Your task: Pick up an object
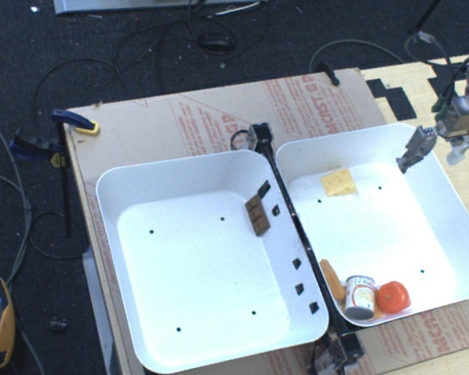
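Observation:
My gripper (430, 158) hangs over the right bin's (452, 198) far right rim, with its fingers spread open and nothing between them. A yellow flat square (338, 183) lies at the back of that bin, to the gripper's left. In the bin's front left corner sit an orange carrot-like stick (332, 280), a small tin can (359, 296) and a red ball-shaped fruit (393, 296). A brown bar (258, 216) leans against the right wall of the left bin (119, 247).
The two bins meet along a dark divider (292, 226) with small black clips. Cardboard (204, 116) lies under the bins, and cables and a blue-yellow clamp (75, 122) lie beyond the bench's back left.

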Controlling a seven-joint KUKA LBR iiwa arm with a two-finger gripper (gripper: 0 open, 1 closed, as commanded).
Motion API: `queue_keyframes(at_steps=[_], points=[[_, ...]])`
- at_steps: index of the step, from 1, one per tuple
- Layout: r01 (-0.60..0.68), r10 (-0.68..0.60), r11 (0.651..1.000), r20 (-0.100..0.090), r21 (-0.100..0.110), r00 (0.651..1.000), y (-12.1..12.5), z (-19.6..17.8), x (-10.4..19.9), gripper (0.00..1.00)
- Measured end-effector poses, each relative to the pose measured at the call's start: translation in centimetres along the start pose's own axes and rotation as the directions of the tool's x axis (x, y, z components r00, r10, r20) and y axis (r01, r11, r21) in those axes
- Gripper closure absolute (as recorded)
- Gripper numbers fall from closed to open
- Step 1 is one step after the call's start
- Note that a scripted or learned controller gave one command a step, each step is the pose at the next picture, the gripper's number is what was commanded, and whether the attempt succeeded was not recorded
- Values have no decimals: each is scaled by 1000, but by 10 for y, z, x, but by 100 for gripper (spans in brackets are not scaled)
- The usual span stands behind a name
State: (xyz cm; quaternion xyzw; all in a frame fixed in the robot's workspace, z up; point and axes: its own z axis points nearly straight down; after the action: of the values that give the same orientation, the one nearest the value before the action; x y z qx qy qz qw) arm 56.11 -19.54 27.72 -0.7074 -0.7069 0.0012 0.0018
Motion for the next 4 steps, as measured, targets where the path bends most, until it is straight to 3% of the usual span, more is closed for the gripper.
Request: queue_keyframes(at_steps=[1,4], points=[[1,-1,1000,1,-4,1000,1,-2,0,0],[1,-1,1000,-1,0,1000,13,161,6,0]])
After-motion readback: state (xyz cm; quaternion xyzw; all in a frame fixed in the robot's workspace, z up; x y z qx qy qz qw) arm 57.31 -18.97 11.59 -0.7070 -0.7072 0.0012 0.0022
